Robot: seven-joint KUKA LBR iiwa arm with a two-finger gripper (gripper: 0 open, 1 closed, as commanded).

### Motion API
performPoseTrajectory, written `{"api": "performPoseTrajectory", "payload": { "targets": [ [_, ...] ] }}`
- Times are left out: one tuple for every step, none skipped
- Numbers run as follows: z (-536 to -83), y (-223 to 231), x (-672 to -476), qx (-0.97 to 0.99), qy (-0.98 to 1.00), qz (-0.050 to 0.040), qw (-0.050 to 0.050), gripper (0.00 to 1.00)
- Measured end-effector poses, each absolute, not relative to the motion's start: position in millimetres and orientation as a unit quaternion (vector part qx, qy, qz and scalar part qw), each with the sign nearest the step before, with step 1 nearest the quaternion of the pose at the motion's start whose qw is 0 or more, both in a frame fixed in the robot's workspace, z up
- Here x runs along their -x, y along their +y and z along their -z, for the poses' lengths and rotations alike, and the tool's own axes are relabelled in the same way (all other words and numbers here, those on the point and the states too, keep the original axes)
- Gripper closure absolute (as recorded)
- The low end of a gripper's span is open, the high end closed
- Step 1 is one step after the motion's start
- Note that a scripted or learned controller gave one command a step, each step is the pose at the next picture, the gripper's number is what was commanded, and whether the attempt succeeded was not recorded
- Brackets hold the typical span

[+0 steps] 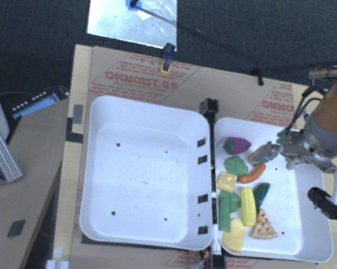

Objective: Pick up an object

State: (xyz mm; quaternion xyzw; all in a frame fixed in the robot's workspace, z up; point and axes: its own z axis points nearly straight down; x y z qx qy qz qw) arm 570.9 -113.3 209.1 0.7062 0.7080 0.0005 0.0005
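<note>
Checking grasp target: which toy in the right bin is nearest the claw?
The orange carrot, just below the claw; the purple piece lies farther left.

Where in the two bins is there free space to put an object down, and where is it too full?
The left bin has a wholly bare floor. In the right bin, free floor lies between the pizza slice and the right wall. It is crowded along the divider, from the purple piece down past the corn, near the gripper.
</note>
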Motion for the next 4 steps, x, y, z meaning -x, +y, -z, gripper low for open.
{"api": "performPoseTrajectory", "payload": {
  "targets": [
    [-99.8,-106.0,-538.5,-0.707,0.707,-0.0038,0.008,0.0],
    [-83.9,-85.6,-505.1,-0.707,0.707,-0.0003,0.0,0.0],
    [-95.7,-86.1,-507.7,-0.706,0.708,-0.0019,0.001,1.0],
    [-95.2,-86.1,-507.5,-0.707,0.708,-0.0018,0.001,0.0]
  ]
}}
